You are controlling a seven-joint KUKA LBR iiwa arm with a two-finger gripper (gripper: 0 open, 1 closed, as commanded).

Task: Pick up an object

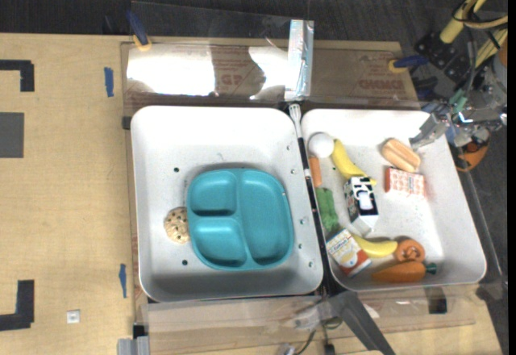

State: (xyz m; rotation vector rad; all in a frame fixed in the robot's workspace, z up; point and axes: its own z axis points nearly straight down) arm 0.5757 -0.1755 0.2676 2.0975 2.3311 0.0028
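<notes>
At the lower edge of the frame, an orange carrot-shaped toy (401, 270) lies in the right shallow white bin (459, 216), partly hidden. Farther up, at the right edge, my gripper (431, 129) (too small to judge its opening) hovers beside a tan hot-dog bun toy (401, 154).

The gripper (431, 133) is a pale metallic grey assembly with thin angled fingers. An orange part (472, 153) sits behind it. Yellow and black cables (476, 2) run above, beside dark fittings.
</notes>
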